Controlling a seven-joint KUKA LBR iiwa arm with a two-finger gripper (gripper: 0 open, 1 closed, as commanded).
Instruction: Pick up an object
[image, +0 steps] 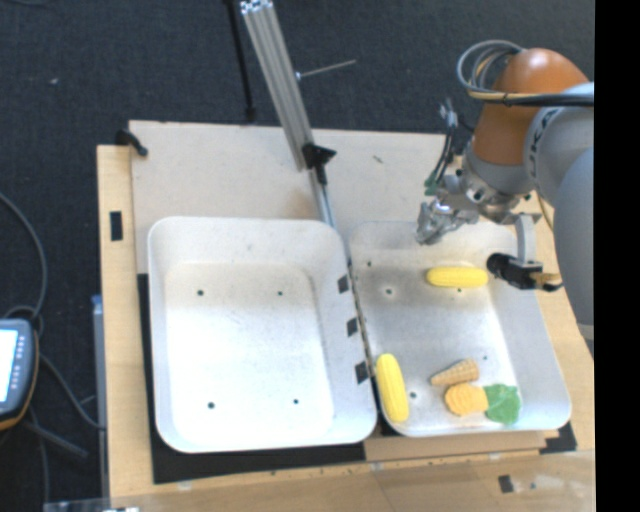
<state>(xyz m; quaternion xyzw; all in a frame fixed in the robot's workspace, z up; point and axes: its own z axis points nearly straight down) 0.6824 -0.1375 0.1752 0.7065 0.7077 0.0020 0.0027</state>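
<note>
1. The pincer (432, 228) hangs over the far edge of the right-hand shallow white plastic bin (520, 330), pointing down below the grey arm with its orange band (525, 110); whether it is open or closed I cannot tell, and nothing shows in its grip.
2. Just beside it, towards the near side, lies the short yellow toy corn cob (457, 277), flat on the bin floor and apart from the walls; I judge it the likeliest target, since it is the closest and has room around it.
3. Further off, a longer yellow corn cob (391, 387) rests against the bin's left wall, which would probably crowd a grasp; a small tan ridged piece (455, 373) and an orange lump with a green leafy end (482, 401) sit close together in the near corner.
4. The left-hand white bin (180, 300) holds no objects; a slanted aluminium post (285, 90) rises from the table (220, 165) behind the bins, well clear of the pincer.
</note>
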